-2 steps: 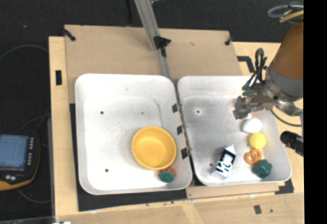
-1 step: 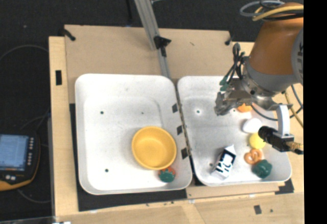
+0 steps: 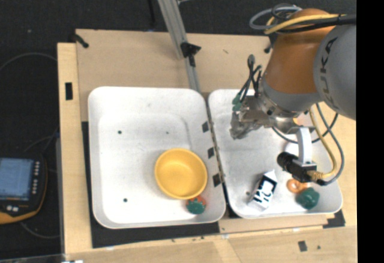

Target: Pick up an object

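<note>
The pincer (image 3: pixel 242 125) hangs over the upper left of the right bin (image 3: pixel 225 105); whether it is parted or closed cannot be told (it is dark and blurred). Below it and to the right, near the bin's front edge, lies a black-and-white box (image 3: pixel 263 190). Further right sit an orange ring (image 3: pixel 293 185) and a green ball (image 3: pixel 309 198), touching. Below and left, in the left bin (image 3: pixel 108 105), stands a yellow bowl (image 3: pixel 180 173).

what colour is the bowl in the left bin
Yellow. The bowl shows clearly in the camera view, near the front of the left bin.
</note>
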`<state>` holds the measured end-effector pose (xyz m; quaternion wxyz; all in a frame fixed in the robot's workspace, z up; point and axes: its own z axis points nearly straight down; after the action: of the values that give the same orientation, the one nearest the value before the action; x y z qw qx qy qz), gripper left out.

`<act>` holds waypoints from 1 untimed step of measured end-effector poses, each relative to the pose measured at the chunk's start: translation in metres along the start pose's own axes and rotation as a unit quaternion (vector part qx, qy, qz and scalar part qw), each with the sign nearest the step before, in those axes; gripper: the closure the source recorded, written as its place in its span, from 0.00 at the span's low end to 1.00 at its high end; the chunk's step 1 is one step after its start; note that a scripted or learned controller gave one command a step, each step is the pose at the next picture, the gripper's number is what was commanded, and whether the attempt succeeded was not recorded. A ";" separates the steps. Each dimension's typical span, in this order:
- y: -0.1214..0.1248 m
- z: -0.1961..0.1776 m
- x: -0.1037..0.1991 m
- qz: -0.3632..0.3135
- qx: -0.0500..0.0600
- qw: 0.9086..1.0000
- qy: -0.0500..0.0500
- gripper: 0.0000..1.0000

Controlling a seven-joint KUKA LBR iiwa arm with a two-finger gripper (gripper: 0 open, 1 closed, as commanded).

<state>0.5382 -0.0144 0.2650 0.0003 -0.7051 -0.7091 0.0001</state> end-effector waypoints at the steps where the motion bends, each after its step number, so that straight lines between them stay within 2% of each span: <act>1: 0.010 0.009 0.044 0.000 -0.001 1.000 0.000 1.00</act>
<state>0.5483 0.0292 0.2562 -0.0005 -0.7051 -0.7091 -0.0002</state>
